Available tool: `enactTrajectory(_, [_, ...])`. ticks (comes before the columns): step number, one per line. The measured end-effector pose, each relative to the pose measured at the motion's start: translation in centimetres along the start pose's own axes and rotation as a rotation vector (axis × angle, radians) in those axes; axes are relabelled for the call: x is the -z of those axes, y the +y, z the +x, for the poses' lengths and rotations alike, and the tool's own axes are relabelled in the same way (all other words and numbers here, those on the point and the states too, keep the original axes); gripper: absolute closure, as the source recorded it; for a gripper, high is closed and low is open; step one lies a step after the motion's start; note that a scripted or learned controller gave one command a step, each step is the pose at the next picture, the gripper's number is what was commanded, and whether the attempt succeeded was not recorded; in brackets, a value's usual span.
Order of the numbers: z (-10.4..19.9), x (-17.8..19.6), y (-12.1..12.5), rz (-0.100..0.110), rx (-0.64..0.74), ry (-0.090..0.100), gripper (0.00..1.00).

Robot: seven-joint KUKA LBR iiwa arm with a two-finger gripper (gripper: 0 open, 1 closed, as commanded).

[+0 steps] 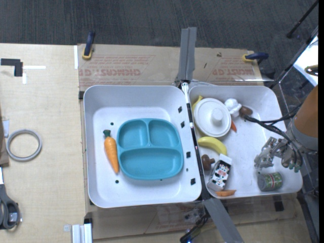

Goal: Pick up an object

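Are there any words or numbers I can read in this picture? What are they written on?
Red letters on the cardboard sheet behind the bins: printed upside down and too blurred to read.
Small carton with black and white patches in the right bin: print too small to read.
Green can near the gripper: label too blurred to read.
Nothing else bears text.

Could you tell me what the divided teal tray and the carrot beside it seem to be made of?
Divided teal tray: likely moulded plastic, with a smooth even colour and soft sheen. Carrot: probably a plastic toy, uniformly orange with a neat green top, though this is uncertain.
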State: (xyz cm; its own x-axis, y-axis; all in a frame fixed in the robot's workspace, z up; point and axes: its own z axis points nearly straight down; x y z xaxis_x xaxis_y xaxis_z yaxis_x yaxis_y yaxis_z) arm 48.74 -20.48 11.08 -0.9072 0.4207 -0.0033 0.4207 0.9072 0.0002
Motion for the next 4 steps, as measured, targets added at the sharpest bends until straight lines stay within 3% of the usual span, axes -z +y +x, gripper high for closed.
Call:
enactTrajectory(1, [-0.1, 17.7, 2.9, 0.000, 0.013, 0.000, 1.00])
enactTrajectory(4, [-0.7, 20.2, 3.1, -0.002, 0.017, -0.006, 1.00])
